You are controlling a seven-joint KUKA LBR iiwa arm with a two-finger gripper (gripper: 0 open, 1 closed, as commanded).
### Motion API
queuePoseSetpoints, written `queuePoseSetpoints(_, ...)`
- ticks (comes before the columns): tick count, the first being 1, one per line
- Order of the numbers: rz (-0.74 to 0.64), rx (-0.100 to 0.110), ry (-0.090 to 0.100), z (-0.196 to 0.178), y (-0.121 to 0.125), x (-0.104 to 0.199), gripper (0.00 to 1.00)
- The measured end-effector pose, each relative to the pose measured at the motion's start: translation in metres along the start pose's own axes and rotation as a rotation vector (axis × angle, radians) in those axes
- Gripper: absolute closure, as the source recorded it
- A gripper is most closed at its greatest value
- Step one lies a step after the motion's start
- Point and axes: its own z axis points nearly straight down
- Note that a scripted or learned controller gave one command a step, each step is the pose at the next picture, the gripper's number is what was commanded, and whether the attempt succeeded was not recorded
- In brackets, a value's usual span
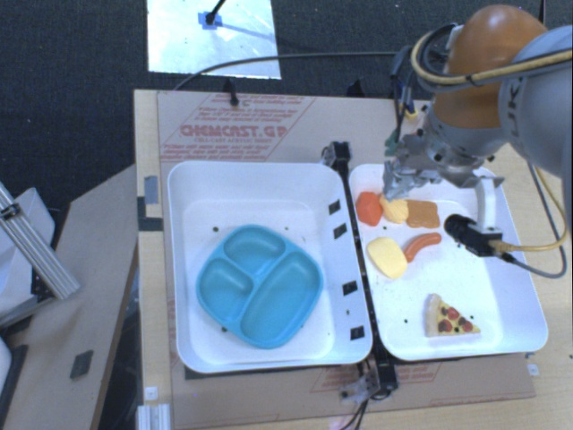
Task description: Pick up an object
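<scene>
Claw (pixel 400 189) is hovering right of frame centre, over the yellow toy (pixel 394 210) in the right bin (pixel 515 321); its grip I cannot tell. Descending straight and centring would be helping.

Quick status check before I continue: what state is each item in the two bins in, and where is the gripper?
Blue divided plate: flat in the left bin, nothing on it.
Orange-red toy piece: lying in the right bin, beside the gripper.
Yellow piece: directly under the gripper.
Toast-coloured piece: lying flat.
Sausage: lying flat.
Yellow oval piece: lying flat.
Pizza slice: lying flat, apart from the others.
Gripper: low over the yellow piece.
</scene>
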Motion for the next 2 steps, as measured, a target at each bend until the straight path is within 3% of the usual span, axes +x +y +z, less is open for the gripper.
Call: queuePoseSetpoints(2, 0.000, -0.001, 0.001, 0.029, 0.031, 0.093, 1.00)
